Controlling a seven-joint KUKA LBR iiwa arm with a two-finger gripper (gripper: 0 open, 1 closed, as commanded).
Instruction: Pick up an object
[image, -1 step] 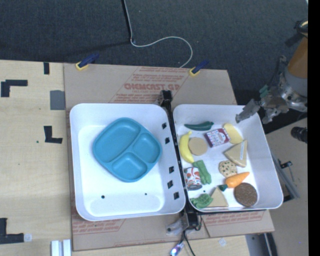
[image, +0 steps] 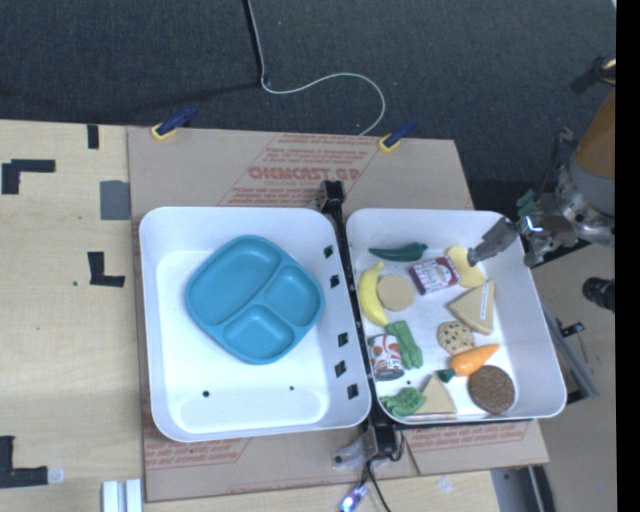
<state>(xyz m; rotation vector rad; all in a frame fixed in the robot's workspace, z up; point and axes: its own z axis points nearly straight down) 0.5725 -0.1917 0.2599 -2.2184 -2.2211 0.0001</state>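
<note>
The right bin (image: 535, 330) holds several toy foods. Among them are a banana (image: 369, 296), a green pepper (image: 399, 251), a red-and-white packet (image: 433, 274), a cheese wedge (image: 476, 308), a cookie (image: 455, 335), a carrot (image: 472, 357) and a brown patty (image: 491, 388). My gripper (image: 503, 256) hangs over that bin's upper right corner, above its rim. It is open, with nothing between the fingers. One grey finger (image: 490, 243) points down-left toward a yellow piece (image: 461, 262) and stops just short of it.
The left bin (image: 160, 330) holds a blue divided plate (image: 255, 298). In the right bin's lower left lie green beans (image: 403, 342), a small can (image: 385, 358), a sandwich triangle (image: 437, 399) and lettuce (image: 400, 404). A black divider (image: 345, 300) runs between the bins.
</note>
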